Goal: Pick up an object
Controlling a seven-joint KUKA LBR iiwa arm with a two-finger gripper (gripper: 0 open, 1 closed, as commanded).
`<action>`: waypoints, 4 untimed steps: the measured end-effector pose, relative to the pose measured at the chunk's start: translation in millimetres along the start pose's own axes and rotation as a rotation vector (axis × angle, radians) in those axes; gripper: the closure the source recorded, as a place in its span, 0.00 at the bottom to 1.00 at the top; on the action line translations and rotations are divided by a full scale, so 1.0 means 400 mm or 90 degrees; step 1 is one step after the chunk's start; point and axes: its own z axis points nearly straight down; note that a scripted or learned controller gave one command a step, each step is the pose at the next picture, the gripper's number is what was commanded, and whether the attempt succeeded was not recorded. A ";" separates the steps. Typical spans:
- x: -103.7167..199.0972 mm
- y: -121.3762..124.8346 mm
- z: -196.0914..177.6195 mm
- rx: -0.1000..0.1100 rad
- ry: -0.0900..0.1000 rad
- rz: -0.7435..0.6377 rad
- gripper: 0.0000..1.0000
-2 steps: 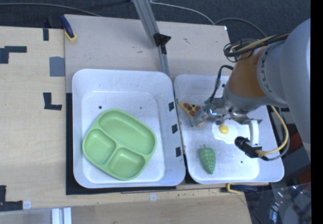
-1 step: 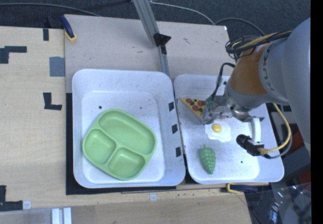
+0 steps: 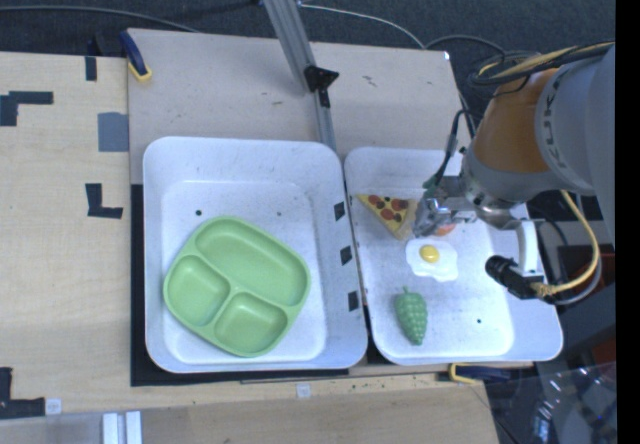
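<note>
— Where do I stand on this pick?

— Start with the big things. The left bin (image 3: 180, 167) has the green divided plate (image 3: 236, 285) lying flat in it, well apart from anything I am doing. My arm (image 3: 545, 132) reaches in over the right bin (image 3: 530, 332), where the three small toys lie.

— And my gripper?

— My gripper (image 3: 432, 219) is low over the upper middle of the right bin, just beside the pizza slice (image 3: 387, 210) on one side and just above the fried egg (image 3: 432, 259) on the other. Something small and reddish shows at its tip, but I cannot make out what it is.

— Am I clenched on anything?

— I cannot tell. The wrist hides the working end from this angle, so I will not claim a grasp.

— So what counts as done?

— As I judge it, only the approach. All three candidates look to be resting on the bin floor: the pizza slice near the dividing wall, the fried egg in the middle, the green grapes (image 3: 411, 317) nearer the front edge, apart from the other two.

— What is left?

— Nearly all of it, I reckon: closing on one toy, most likely the pizza slice or the egg since they are nearest, then lifting it off the floor of the bin.
</note>
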 end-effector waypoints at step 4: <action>0.272 0.085 -0.147 0.002 0.001 -0.004 1.00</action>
